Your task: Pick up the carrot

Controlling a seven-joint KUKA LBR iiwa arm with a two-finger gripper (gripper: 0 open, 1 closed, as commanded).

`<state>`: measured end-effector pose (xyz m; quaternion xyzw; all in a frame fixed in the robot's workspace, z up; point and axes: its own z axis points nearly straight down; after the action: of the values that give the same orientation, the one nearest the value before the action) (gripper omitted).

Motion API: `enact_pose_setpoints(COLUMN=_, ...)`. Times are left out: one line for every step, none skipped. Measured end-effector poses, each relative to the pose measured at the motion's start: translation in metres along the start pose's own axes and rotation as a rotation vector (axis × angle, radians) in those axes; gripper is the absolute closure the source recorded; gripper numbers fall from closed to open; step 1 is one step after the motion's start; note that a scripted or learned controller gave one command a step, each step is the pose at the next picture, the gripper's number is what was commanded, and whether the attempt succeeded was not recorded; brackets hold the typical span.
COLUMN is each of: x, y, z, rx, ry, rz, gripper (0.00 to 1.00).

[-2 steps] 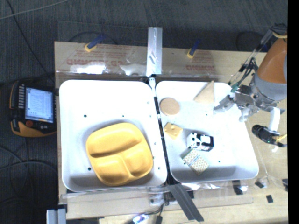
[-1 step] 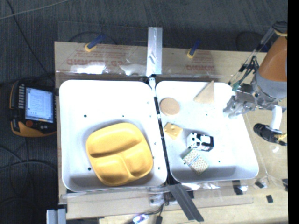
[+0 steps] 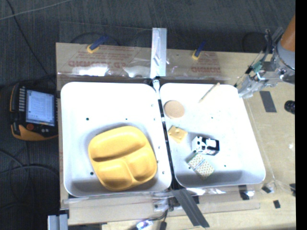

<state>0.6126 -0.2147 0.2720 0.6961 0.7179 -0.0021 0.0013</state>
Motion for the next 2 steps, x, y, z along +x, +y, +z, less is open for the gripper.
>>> enact_pose_setpoints(x=-0.009, y=0.054, z=0.0, rx=-0.002, ry=-0.001, rz=-0.285, gripper=1.0)
enact_pose_setpoints(x=-0.01, y=0.056, z=-0.037, rx=-0.003, ry=-0.001, rz=-0.488, gripper=1.0)
